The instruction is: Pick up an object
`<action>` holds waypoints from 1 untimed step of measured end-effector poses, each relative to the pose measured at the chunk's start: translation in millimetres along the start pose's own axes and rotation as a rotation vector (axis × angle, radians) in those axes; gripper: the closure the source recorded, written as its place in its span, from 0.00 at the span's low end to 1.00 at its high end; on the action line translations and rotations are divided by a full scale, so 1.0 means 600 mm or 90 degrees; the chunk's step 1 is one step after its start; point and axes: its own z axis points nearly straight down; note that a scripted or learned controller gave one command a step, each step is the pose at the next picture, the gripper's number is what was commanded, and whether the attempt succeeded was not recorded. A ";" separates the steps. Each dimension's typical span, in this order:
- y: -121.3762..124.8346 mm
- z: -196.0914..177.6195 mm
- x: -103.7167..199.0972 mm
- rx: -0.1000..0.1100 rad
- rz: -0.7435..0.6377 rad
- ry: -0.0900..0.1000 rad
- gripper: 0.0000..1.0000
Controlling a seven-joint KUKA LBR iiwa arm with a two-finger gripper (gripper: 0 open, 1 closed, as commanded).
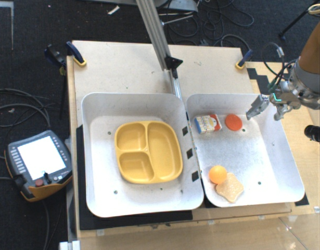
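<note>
You had nothing picked yet: the gripper (268, 110) hung with fingers apart and bare over the right bin (284, 155), near the red disc (233, 122)

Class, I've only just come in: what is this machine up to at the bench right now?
A robot arm reaches in from the right, its open claw hanging over the far right edge of the right bin with nothing between its fingers. In that bin lie a small carton, a red disc, an orange ball and a tan biscuit-like piece touching it. The left bin holds a yellow divided plate.
</note>
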 end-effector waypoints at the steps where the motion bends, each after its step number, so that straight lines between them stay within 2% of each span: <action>1: 0.008 0.074 -0.001 0.003 0.001 0.000 0.00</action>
